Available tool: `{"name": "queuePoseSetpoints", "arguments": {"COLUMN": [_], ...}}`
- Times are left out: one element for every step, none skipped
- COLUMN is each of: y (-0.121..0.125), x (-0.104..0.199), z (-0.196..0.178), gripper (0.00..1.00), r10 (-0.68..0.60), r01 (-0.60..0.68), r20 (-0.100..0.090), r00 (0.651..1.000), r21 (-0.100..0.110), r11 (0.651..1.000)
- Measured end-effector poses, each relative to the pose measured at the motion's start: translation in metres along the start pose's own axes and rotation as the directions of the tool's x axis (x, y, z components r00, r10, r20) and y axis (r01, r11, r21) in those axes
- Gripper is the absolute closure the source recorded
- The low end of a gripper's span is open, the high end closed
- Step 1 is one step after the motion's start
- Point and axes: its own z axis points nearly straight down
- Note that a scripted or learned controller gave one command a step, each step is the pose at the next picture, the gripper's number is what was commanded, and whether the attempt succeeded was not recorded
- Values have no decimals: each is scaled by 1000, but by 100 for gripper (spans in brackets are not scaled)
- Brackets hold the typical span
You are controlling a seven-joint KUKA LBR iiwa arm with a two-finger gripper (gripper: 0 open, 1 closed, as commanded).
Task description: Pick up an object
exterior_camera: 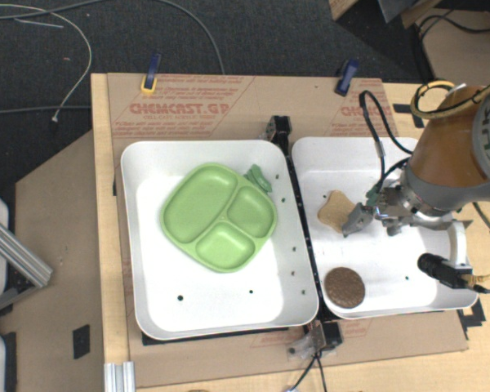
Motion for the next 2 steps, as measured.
{"name": "queuePoseSetpoints", "arguments": {"y": [0, 1], "x": [1, 1], "z": [53, 39], "gripper": [0, 100], "r10": [0, 0], "r01": [0, 0], "r20": [0, 1], "r00": [1000, 1000], "r21": [-2, -9], "r11": [1000, 1000]}}
